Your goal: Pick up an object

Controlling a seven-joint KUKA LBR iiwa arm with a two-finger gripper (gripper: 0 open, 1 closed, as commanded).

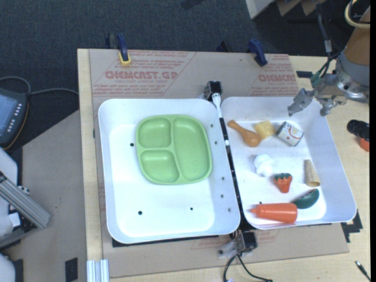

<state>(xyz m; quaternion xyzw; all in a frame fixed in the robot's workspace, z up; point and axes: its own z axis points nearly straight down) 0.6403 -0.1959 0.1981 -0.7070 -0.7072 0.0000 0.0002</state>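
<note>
The right bin (335, 157) holds several small items: a brown drumstick-shaped piece (245, 134), a yellow lump (265, 128), a small white carton (289, 133), a white object (263, 164), a small red fruit (283, 182), a tan roll (311, 173), an orange carrot (275, 212) and a dark green piece (306, 200). My gripper (311, 104) hangs over the bin's far right corner, just above and to the right of the carton. It is open, with nothing between its fingers.
The left bin (117, 175) holds a green divided plate (174, 148). A dark hinge strip (226, 151) runs between the bins. Blue clamps (123, 47) (257, 51) hold the board's far edge. Dark objects lie off the bench at the left and right.
</note>
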